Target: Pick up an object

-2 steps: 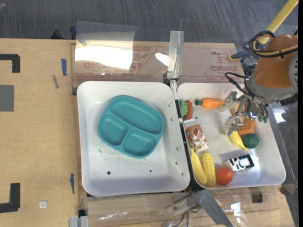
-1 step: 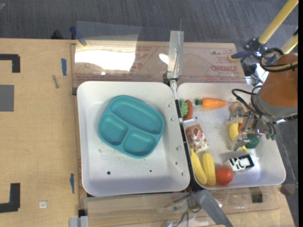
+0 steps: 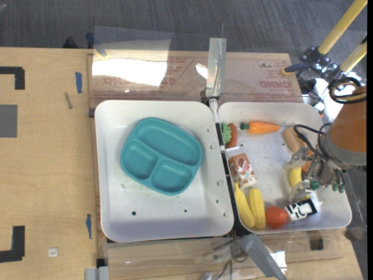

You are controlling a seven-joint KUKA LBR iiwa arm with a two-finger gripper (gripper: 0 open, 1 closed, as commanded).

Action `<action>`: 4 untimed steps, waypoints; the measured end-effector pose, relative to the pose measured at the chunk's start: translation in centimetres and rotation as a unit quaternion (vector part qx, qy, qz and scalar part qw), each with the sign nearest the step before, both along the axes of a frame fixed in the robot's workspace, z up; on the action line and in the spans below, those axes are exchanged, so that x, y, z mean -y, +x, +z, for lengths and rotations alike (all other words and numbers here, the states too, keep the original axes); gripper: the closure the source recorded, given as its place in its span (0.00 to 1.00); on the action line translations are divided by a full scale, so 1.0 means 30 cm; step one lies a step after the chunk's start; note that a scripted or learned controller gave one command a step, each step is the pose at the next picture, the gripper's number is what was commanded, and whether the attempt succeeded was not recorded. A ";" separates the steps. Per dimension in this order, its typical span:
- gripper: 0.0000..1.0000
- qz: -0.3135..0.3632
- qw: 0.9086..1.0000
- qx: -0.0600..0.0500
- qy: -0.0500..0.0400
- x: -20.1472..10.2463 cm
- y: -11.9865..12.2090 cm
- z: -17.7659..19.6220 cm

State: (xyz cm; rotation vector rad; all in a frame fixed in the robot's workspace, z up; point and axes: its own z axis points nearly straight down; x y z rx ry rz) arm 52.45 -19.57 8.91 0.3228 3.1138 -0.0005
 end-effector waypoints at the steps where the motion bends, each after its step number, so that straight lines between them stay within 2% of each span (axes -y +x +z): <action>1: 0.00 -0.047 0.999 0.001 0.000 -0.163 -0.016 0.002; 2: 0.00 -0.062 0.998 0.000 0.000 -0.091 0.314 -0.002; 3: 0.00 -0.033 0.999 -0.002 -0.001 0.107 0.082 -0.001; 4: 1.00 -0.030 1.000 0.005 -0.002 0.098 0.101 0.044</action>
